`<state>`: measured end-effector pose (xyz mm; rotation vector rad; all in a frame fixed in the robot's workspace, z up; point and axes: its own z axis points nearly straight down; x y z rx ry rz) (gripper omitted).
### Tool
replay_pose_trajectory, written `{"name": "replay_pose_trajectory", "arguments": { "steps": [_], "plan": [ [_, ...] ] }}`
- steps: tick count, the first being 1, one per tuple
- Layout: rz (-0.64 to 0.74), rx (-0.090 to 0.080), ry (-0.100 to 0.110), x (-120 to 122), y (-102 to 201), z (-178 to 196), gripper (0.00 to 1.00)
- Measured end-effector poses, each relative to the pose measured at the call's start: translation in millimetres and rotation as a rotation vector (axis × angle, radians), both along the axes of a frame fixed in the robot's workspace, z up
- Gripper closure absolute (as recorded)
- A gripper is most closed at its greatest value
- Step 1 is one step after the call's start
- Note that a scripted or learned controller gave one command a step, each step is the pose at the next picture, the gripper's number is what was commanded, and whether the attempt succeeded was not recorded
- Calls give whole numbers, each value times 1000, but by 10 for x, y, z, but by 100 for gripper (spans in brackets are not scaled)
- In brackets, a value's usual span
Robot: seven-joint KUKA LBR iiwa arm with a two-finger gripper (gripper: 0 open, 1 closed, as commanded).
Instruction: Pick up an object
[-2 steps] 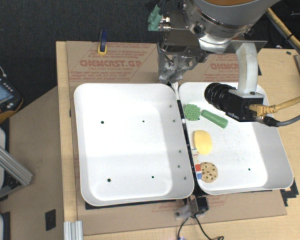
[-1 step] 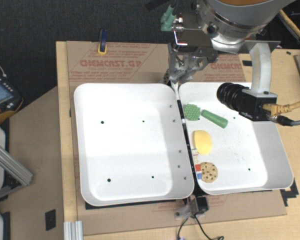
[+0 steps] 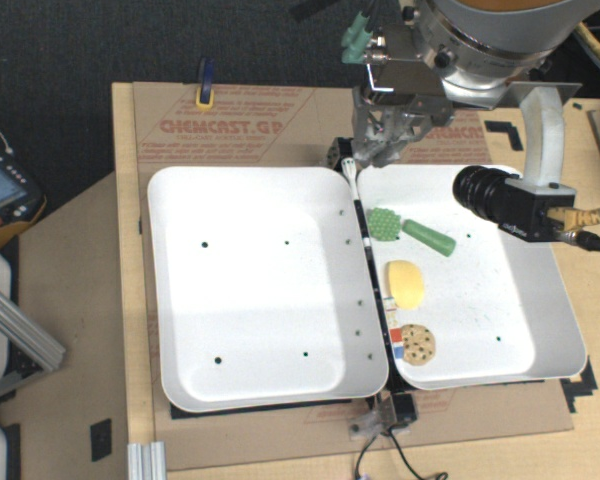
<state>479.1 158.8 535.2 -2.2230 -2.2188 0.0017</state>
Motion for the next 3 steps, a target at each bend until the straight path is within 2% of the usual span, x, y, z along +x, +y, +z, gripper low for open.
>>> {"name": "replay_pose_trajectory", "arguments": {
  "steps": [1,2,3],
  "plan": [
    [-2,0,-2,140,-244,-2,100],
    [1,-4,10,228,-165,-1007,100],
    [-4,0,-2,-6,-763,-786,100]
  ]
}}
